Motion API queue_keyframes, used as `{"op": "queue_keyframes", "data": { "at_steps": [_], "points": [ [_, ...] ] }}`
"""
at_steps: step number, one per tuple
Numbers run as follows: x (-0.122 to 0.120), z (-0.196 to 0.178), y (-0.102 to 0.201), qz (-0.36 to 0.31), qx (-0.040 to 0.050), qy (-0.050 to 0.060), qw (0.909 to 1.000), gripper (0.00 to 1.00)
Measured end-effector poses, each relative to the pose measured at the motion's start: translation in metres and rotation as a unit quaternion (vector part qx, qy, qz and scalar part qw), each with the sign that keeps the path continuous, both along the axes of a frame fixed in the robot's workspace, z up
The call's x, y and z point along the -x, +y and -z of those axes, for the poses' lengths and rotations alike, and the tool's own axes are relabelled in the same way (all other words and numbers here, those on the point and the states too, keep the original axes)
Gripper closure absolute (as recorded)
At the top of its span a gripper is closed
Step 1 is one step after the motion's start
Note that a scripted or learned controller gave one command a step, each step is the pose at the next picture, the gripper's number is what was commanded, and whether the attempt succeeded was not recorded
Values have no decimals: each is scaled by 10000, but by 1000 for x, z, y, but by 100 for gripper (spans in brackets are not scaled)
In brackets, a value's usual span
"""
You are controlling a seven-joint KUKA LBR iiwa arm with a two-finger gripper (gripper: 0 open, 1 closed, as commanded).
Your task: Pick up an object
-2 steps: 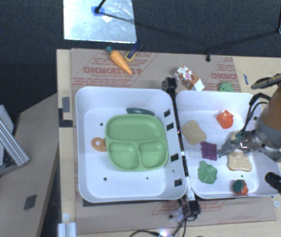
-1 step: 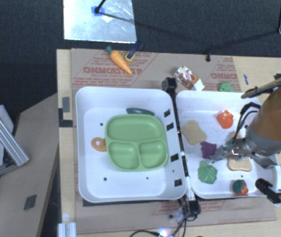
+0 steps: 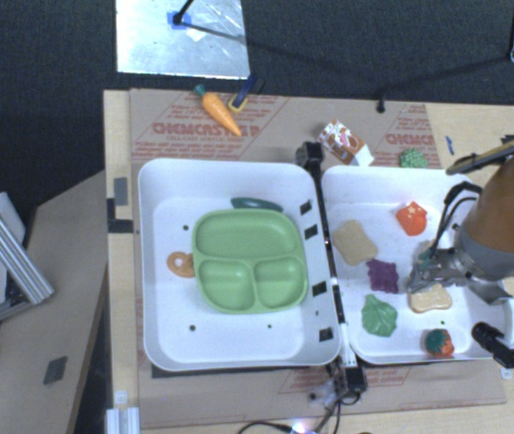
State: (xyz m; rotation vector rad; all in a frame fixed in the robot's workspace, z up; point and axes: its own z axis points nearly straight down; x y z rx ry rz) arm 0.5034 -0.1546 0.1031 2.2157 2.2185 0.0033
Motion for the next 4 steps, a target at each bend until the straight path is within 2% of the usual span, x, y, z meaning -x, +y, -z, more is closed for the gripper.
{"op": "queue_keyframes", "data": {
  "at_steps": [2,4],
  "points": [
    [0,-116,5,-18,-3,-9,10000,100],
    [-18,-129,125,-48,-20,13,10000,100]
  ]
}}
